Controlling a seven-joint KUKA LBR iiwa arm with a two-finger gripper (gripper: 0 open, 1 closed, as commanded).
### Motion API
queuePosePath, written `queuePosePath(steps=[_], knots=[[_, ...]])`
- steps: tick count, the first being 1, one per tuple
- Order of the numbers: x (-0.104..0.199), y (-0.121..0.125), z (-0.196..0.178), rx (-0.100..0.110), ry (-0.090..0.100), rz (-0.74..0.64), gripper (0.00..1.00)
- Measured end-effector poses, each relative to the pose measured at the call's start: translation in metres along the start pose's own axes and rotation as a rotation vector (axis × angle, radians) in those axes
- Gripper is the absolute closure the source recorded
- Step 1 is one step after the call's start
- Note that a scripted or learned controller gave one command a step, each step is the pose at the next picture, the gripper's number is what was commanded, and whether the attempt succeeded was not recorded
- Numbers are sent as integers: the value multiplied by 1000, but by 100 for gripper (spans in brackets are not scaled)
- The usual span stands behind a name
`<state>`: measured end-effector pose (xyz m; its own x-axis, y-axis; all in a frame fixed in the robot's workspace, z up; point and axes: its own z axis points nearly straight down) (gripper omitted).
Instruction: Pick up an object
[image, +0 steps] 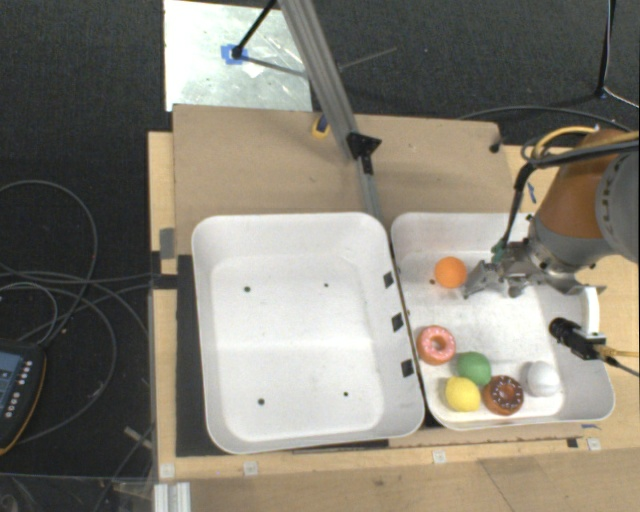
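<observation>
The right bin (420, 235) holds an orange ball (450, 272) toward its back left. Along its front lie a pink frosted donut (436, 345), a green ball (473, 366), a yellow ball (462, 394), a chocolate donut (503, 395) and a white ball (542, 378). My gripper (497, 280) hangs over the middle of this bin, just right of the orange ball, fingers spread apart with nothing between them. The grey arm with its orange band (575, 200) comes in from the right.
The left bin (290, 330) sits beside the right one, divided by a rim with black clips (397, 322). A grey pole (335, 95) slants across the back of the bench. Cables run over the right bin's right edge (575, 338).
</observation>
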<state>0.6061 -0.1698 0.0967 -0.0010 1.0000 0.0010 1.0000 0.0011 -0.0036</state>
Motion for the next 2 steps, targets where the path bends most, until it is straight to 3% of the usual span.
queuePosePath(steps=[1, 2], knots=[[-1, 2, -14, -8, -1, 0, 100], [2, 8, -60, -10, -3, -4, 100]])
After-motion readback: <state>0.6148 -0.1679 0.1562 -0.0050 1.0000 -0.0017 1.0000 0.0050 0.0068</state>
